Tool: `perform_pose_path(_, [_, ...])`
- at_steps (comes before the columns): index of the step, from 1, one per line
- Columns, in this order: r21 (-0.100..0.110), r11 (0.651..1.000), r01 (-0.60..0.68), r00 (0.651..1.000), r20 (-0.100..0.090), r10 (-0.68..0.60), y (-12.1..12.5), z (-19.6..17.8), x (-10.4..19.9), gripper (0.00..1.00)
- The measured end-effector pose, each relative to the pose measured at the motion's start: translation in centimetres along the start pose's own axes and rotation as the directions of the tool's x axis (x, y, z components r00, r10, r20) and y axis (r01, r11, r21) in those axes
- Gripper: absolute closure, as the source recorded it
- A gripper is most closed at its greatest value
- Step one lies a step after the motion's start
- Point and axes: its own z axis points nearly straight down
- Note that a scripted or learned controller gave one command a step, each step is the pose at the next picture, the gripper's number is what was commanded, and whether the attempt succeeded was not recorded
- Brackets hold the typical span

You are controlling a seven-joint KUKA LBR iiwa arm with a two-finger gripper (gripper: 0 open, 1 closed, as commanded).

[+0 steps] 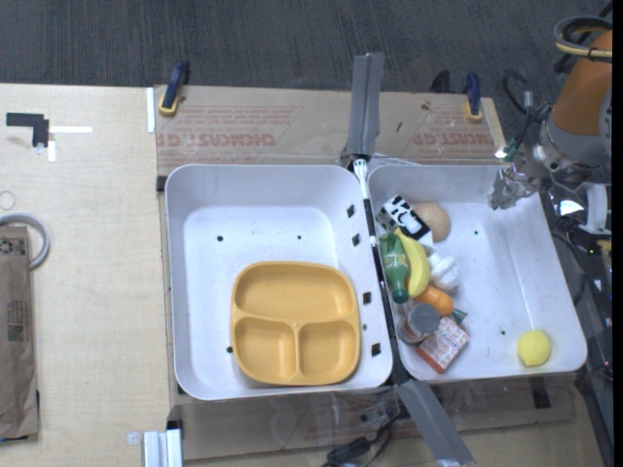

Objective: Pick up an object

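My right bin (545,261) holds the things I could pick: along its left wall sit a black-and-white box (403,218), a tan egg-shaped piece (434,221), a green bottle (394,269), a banana (418,264), a small white piece (444,271), an orange piece (435,300), a round tin (421,321) and a red-and-white packet (445,343), all crowded and touching. A yellow ball (533,348) lies apart near the front right corner. The left bin (195,261) holds a yellow divided tray (295,321) toward its front. My arm (582,95) reaches in over the right bin's back right corner, and my gripper (505,192) hangs just inside that corner, touching none of them; I cannot tell how it stands.
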Motion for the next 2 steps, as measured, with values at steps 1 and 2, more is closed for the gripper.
perform_pose_path(1, [0.000, 0.958, 0.286, 0.958, 0.001, -0.286, -4.6, -21.7, 1.7, 1.00])
perform_pose_path(2, [0.001, 0.921, 0.390, 0.921, -0.001, -0.390, -6.7, -19.9, 12.2, 1.00])
